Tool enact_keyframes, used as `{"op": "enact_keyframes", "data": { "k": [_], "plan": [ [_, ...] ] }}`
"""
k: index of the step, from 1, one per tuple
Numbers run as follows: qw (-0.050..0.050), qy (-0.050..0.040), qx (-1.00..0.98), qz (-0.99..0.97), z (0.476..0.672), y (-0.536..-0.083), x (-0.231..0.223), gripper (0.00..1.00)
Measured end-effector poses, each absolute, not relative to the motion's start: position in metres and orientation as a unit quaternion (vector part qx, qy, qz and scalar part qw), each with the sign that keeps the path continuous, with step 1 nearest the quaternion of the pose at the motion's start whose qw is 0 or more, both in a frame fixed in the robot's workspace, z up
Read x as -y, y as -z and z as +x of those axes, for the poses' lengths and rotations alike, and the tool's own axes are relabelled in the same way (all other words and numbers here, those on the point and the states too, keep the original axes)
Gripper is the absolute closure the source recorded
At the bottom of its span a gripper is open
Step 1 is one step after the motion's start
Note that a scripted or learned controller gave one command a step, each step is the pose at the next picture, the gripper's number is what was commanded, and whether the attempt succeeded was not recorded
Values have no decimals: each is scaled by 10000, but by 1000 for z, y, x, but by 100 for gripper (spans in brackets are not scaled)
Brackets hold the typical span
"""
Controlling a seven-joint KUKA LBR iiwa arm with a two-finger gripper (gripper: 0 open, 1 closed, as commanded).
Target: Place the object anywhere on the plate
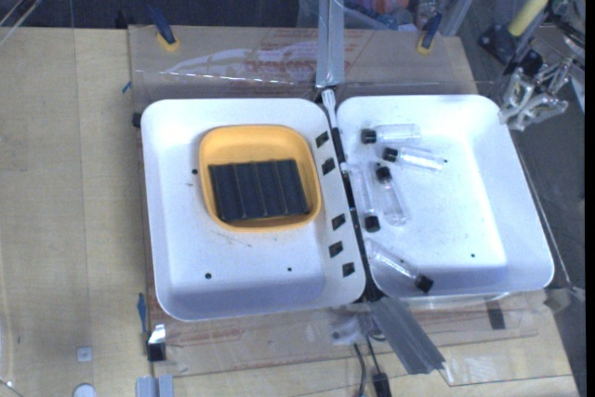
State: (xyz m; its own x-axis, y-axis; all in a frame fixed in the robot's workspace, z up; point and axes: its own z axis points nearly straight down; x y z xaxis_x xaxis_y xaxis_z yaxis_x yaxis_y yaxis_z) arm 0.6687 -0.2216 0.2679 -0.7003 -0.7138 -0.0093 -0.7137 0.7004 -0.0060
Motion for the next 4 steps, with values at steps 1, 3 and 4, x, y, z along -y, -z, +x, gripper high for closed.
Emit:
{"op": "enact_keyframes", "data": {
  "k": [1, 3, 4],
  "plan": [
    [51, 11, -8505, -5260, 669, -269, 221, 100],
    [29, -13, -6538, -7566, 668, -247, 221, 100],
    [36, 9, -5474, -8369, 668, -266, 215, 100]
  ]
}}
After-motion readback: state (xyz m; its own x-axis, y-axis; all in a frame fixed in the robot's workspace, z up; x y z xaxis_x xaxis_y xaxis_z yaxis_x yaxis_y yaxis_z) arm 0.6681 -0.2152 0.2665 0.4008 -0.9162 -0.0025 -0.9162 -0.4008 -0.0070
